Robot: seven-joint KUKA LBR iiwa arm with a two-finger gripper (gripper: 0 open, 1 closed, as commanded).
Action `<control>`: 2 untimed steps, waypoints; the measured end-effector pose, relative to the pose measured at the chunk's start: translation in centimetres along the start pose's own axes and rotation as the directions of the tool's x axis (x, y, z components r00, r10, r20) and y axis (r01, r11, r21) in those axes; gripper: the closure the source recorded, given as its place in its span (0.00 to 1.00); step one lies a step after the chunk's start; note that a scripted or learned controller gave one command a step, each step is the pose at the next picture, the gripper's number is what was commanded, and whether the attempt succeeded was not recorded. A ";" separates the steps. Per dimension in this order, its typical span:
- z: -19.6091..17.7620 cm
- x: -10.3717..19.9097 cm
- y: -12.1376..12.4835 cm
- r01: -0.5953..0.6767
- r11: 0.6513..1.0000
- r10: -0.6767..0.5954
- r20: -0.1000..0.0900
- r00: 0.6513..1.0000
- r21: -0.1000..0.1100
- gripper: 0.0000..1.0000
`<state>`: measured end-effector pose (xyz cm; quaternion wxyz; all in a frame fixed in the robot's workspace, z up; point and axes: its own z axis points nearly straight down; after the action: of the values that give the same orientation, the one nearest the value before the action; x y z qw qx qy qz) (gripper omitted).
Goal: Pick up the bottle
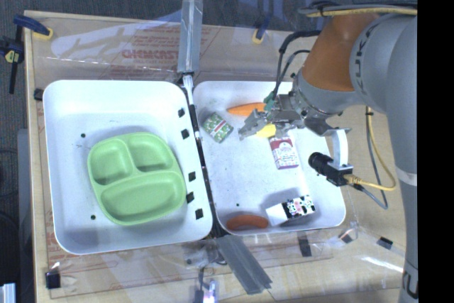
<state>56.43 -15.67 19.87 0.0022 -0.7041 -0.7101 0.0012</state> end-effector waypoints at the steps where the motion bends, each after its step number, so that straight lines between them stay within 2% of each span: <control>1: 10.8 2.0 -5.1 0.038 0.999 -0.038 0.000 0.999 0.000 0.00; 2: 10.8 1.9 -5.1 0.037 0.999 -0.037 0.000 0.999 0.000 0.00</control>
<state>51.27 -13.75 9.06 0.0021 -0.6907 -0.7232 0.0012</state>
